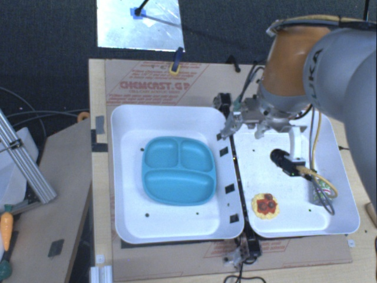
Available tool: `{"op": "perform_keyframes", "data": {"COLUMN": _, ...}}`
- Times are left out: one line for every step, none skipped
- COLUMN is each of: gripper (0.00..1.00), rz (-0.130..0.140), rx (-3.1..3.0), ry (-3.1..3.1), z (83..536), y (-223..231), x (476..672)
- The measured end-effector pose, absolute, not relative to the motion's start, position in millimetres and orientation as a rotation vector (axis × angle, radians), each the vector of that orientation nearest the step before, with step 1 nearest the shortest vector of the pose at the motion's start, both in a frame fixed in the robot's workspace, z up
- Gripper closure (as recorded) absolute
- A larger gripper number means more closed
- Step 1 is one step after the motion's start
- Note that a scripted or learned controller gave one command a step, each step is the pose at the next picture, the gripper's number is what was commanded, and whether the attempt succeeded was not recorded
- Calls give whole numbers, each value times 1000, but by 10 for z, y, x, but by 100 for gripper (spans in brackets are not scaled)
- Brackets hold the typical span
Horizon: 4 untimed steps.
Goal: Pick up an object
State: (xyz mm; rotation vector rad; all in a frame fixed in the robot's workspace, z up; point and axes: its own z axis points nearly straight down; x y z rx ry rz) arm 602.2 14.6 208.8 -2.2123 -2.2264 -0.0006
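The gripper (254, 122) is hovering over the back left corner of the right bin (294, 211), and I cannot tell whether it is spread or pressed together (the wrist is covering it). The task's likeliest thing, a small round toy pizza (265, 206), is lying flat near that bin's front edge, toward its left wall, well apart from the gripper and almost straight frontward of it. Being round, it is offering no long axis. The left bin (126, 175) is holding a blue divided plate (178, 171) at its middle.
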Motion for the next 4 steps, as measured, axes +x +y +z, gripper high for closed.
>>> {"op": "perform_keyframes", "data": {"gripper": 0, "rz": 0, "rx": -2221, "ry": -2222, "z": 1958, "y": 59, "x": 5922}}
{"op": "perform_keyframes", "data": {"gripper": 0, "rz": -4, "rx": -2216, "ry": -2228, "z": 1910, "y": 357, "x": 6000}}
{"op": "perform_keyframes", "data": {"gripper": 0, "rz": -13, "rx": -2216, "ry": -2233, "z": 2593, "y": 811, "x": 6003}}
{"op": "perform_keyframes", "data": {"gripper": 0, "rz": 6, "rx": -2218, "ry": -2220, "z": 1824, "y": 793, "x": 4952}}
